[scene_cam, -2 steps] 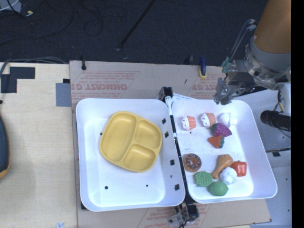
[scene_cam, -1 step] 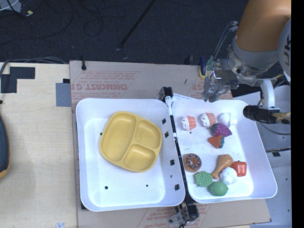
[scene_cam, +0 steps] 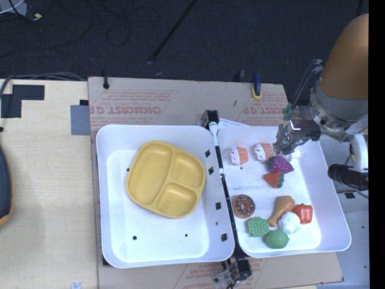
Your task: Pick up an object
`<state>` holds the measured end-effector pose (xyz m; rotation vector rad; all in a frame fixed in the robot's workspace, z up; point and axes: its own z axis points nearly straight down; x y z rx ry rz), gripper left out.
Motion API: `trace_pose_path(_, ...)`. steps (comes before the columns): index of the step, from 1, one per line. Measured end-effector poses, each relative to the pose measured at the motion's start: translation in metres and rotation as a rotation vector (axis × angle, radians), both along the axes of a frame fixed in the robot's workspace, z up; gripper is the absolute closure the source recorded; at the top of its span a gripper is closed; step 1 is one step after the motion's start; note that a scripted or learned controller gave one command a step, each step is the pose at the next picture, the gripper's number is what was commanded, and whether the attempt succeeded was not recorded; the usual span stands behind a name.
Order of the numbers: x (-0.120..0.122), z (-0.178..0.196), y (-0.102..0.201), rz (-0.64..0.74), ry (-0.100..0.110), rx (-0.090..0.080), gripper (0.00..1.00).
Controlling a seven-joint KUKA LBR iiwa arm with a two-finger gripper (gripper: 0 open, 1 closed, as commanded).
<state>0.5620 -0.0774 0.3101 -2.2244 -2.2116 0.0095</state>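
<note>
So the jaws point(scene_cam: 287, 144) are down in the right bin point(scene_cam: 325, 179), near its back edge, but I honestly can't tell how far open they are or if they've got anything. A purple toy point(scene_cam: 281, 164) sits just below them, touching a red strawberry-looking piece point(scene_cam: 274, 179). Two small pink-and-white pieces point(scene_cam: 239, 156) point(scene_cam: 263, 152) lie just left of the jaws. The yellow divided plate point(scene_cam: 166, 178) is well off left in the other bin point(scene_cam: 114, 221).
</note>
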Motion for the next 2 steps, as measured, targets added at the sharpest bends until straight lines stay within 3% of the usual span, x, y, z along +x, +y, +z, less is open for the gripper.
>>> trace_pose_path(1,0.056,-0.117,-0.001,0.008,0.002,0.002,1.0)
trace_pose_path(2,-0.008,-0.028,-0.005,0.001,-0.009,0.002,1.0)
